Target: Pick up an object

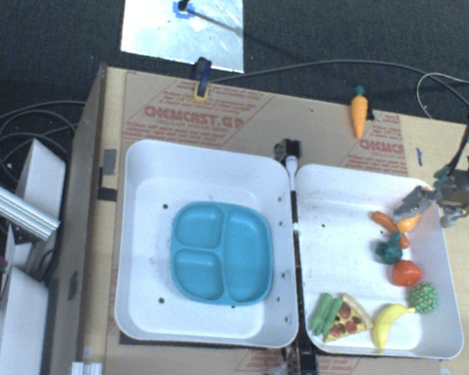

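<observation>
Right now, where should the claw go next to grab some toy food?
Probably straight down a little. The claw hangs at the far right edge of the right white bin, just above the small orange toy carrot lying there, and nothing sits between its fingers, so lowering onto that carrot looks like the shortest move.

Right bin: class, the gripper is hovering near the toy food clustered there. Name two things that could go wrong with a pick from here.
1. The gripper hangs over the carrot, which lies close to the green toy and tomato; the fingers might nudge or catch a neighbour.
2. That cluster lies near the right bin's far side, so a slanted approach may knock its wall.
</observation>
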Controlling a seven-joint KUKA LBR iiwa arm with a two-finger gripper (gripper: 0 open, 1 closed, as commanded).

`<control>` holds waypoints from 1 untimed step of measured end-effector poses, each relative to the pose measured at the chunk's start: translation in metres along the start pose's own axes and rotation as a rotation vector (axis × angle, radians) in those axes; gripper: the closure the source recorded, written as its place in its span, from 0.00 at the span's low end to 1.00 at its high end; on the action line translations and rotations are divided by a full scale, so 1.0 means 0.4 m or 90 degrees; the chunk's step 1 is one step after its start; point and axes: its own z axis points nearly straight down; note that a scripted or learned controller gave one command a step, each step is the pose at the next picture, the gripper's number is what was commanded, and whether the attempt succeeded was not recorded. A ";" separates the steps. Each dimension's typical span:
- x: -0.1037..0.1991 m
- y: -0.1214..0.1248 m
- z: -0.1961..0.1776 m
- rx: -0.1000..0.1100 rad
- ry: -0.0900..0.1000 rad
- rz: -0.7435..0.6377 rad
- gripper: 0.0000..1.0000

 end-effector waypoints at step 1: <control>-0.042 0.174 0.315 0.002 0.000 -0.001 0.00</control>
